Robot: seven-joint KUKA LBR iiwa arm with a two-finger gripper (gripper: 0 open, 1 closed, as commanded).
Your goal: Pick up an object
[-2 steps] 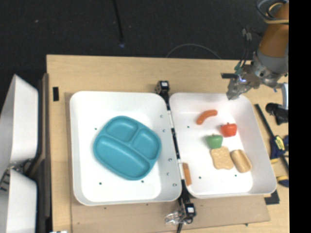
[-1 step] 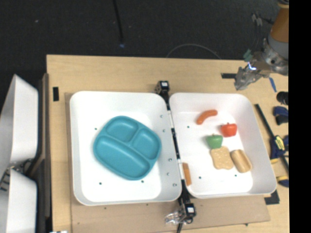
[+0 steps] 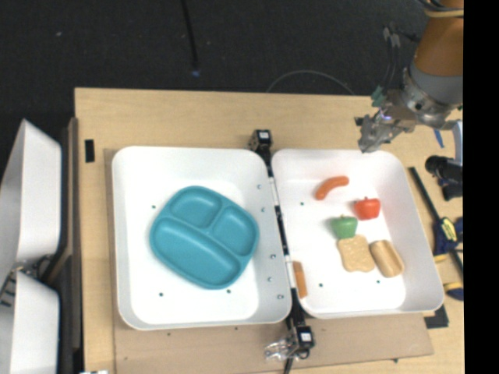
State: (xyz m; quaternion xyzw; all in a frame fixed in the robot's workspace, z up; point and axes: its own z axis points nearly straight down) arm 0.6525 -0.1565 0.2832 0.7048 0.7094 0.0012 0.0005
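Orange sausage-shaped toy [image 3: 332,187] lay nearest, left-and-below two-finger gripper [image 3: 376,140] | long axis slanted up-right | fingers' spread could not be told

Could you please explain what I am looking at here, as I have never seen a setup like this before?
This is one picture from a camera fixed above a wooden bench, looking down at a slant. The grey and orange machine at the upper right is a robot arm; at its end is the gripper, the part meant to grasp things. It hangs over the far edge of the right bin, and nothing shows between its fingers.

Two shallow white bins sit side by side. The left bin holds a teal divided plate. The right bin holds toy food: an orange sausage, a red pepper, a green pepper, a slice of toast, a bread roll and a small orange stick by the bin's left wall.
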